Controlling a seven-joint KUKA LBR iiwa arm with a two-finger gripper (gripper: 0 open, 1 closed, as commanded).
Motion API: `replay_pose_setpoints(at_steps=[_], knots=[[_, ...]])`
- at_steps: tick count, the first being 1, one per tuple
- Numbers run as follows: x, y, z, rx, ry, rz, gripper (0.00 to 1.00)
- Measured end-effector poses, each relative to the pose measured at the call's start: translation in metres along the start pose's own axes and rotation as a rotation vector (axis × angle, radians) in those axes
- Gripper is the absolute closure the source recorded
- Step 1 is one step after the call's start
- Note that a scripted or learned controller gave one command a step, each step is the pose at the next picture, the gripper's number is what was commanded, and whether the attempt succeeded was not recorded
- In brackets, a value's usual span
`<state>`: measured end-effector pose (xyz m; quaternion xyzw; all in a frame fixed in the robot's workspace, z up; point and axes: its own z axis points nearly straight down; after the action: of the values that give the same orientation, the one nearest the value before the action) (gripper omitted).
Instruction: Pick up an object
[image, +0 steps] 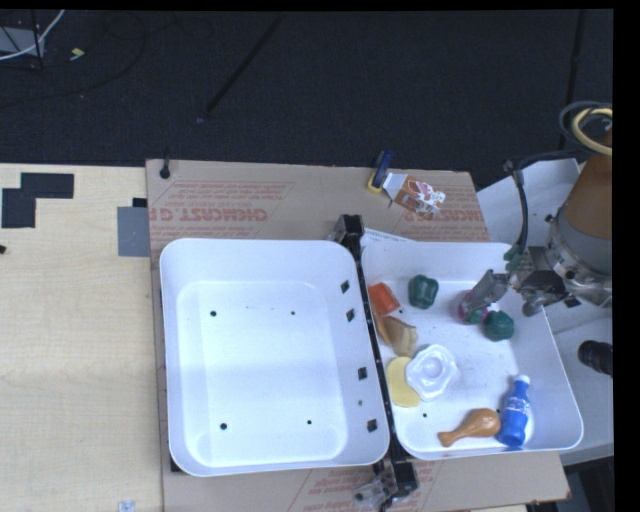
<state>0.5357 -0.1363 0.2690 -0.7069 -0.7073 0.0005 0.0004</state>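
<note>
The arm reaches in from the right, and the gripper (487, 297) sits low over the upper right part of the right bin (560, 400). Fingers point down-left toward a small cluster: a dark green round piece (497, 324) with something purplish (466, 310) just beside the fingertip. Whether the fingers are open or closed can't be told from this slant; nothing is visibly clamped between them, so no grasp should be claimed. The likely pick target is that green piece, touching or nearly touching the finger end, close to the bin's right wall. Other candidates in the same bin: a green pepper-like item (423, 291) to the left, an orange-red block (383, 297) by the divider, a tan piece (400, 334) below it, a yellow disc (402, 383) partly under a clear white cup-like object (431, 369), an orange drumstick shape (470, 428) touching a blue bottle (514, 412) at the bottom right. The left bin (175, 330) holds no candidates. For a clean pick, the fingers should straddle the green piece alone, with the purplish item outside the closing path, or the two will get squeezed together and squirt out. A descent straight down to the bin floor before closing looks best, with the pads across the piece's widest part. A short vertical lift afterwards would confirm the hold before any sideways travel. Main risk is a round, small part rolling toward the wall.
</note>
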Motion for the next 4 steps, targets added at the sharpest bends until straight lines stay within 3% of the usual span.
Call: replay_pose_setpoints(at_steps=[1,2,3,4], knots=[[0.046,0.021,0.117,0.012,0.004,-0.003,0.00],[0.039,0.100,0.168,-0.003,0.000,-0.003,0.00],[0.039,0.096,0.156,0.003,0.001,0.001,1.00],[0.043,0.059,0.111,0.003,0.001,0.004,1.00]])
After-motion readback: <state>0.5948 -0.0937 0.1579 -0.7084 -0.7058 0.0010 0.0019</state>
